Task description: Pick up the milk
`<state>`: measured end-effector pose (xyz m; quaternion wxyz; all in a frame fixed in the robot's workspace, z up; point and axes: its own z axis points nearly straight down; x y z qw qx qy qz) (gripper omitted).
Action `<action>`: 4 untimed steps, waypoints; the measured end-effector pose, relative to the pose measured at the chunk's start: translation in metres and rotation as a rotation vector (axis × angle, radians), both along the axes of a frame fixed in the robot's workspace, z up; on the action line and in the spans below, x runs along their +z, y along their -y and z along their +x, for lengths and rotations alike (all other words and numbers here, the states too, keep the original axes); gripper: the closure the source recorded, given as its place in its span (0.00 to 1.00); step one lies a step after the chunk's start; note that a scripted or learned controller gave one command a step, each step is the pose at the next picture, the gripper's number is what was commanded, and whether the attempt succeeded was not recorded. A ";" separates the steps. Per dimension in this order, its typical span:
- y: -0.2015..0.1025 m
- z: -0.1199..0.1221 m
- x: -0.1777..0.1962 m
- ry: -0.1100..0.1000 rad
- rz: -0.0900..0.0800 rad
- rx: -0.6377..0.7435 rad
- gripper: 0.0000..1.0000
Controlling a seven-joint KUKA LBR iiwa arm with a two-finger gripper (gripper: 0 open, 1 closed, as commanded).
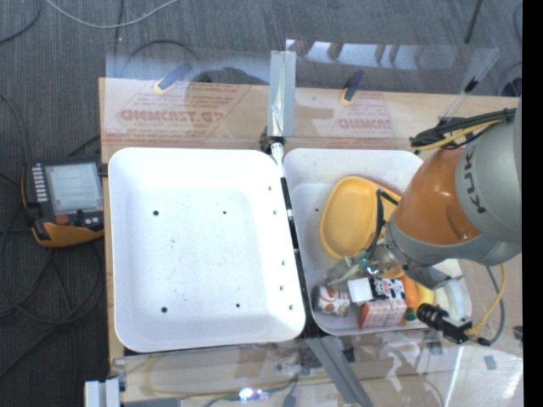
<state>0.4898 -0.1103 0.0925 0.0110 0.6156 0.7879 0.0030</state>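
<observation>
The milk [380,309] is a small carton with a red-orange side and a white top, lying near the front edge of the right bin [303,170]. My gripper [366,267] hangs just behind and above the carton, among clutter. The grey and orange arm [450,202] comes in from the right and covers the right half of that bin. Nothing shows held in the gripper.
A yellow bowl [346,216] lies tilted in the right bin behind the gripper. A small red and white can [331,300] lies left of the milk, and an orange item [411,292] to its right. The left bin [204,246] adjoins. A pendant [64,200] rests on the floor at left.
</observation>
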 end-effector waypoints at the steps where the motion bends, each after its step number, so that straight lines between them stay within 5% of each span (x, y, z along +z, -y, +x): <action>1: -0.002 0.003 0.011 0.008 0.002 0.004 1.00; 2: -0.016 -0.006 0.101 -0.023 0.009 -0.267 1.00; 3: 0.006 0.036 0.105 -0.025 0.018 -0.207 1.00; 4: 0.012 0.034 0.104 -0.023 0.011 -0.215 0.00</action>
